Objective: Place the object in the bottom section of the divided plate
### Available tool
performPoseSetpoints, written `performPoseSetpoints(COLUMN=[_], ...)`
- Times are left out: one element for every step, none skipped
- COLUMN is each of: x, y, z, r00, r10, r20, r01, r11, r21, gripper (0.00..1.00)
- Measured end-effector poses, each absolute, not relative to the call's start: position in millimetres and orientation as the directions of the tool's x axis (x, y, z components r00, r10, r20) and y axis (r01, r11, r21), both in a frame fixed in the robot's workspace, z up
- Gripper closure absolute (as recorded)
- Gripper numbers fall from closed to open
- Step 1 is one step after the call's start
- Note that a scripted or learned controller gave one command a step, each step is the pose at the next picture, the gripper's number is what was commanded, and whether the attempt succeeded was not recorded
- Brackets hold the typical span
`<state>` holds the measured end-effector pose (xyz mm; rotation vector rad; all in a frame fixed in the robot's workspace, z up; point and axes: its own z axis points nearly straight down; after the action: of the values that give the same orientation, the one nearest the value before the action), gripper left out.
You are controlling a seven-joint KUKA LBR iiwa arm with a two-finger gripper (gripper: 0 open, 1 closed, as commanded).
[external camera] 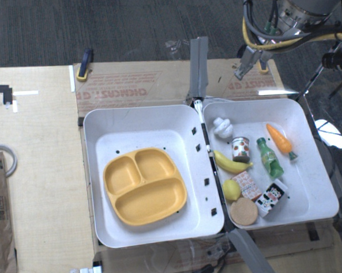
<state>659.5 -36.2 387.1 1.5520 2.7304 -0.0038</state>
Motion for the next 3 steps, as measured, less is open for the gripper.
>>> performPoseSetpoints(x=[659.5, 659.5, 646.6], y=[-36.2, -36.1, 5.5], z=[387.1, 387.1, 361.1], r00=[-0.512, -0.512, -0.674], r10=[0.859, 0.859, 0.739], r20=[-0.002, -0.002, -0.001], r01=[0.859, 0.859, 0.739], r11=[0.512, 0.512, 0.674], r21=[-0.002, -0.002, -0.002], gripper=[0.00, 0.00, 0.00])
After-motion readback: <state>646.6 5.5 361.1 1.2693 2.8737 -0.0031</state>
